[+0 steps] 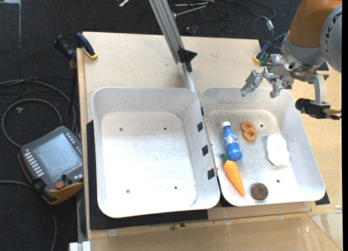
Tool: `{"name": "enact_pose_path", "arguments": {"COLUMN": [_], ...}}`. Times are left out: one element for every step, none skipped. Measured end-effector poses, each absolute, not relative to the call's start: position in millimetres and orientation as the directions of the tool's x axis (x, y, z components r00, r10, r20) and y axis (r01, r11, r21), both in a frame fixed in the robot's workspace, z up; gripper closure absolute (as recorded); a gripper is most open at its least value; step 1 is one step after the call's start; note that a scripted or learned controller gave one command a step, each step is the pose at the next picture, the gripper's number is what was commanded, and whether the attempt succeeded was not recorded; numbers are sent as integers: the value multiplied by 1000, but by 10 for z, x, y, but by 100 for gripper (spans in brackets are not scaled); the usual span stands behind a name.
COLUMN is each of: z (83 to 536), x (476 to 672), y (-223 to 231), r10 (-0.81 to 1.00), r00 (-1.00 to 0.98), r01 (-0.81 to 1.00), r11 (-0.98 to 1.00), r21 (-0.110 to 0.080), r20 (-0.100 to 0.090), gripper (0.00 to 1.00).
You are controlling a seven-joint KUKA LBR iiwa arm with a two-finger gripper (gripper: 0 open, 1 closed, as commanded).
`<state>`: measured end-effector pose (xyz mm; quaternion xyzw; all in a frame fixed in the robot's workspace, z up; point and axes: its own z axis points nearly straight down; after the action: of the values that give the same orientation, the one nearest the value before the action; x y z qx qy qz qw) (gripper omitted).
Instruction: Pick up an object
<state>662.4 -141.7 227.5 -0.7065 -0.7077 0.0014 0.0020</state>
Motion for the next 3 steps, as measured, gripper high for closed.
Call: {"name": "enact_pose_path", "arguments": {"z": [2306, 1857, 1304], "x": [6634, 6673, 6717], "y": [-1416, -1445, -1526], "r10": [1000, 1000, 1000], "r00": [-4, -1, 1], "r01": [1000, 1000, 1000], "r11": [4, 1, -1], "r21": [0, -4, -5], "r20": [-1, 0, 0], "gripper": [0, 0, 0]}}
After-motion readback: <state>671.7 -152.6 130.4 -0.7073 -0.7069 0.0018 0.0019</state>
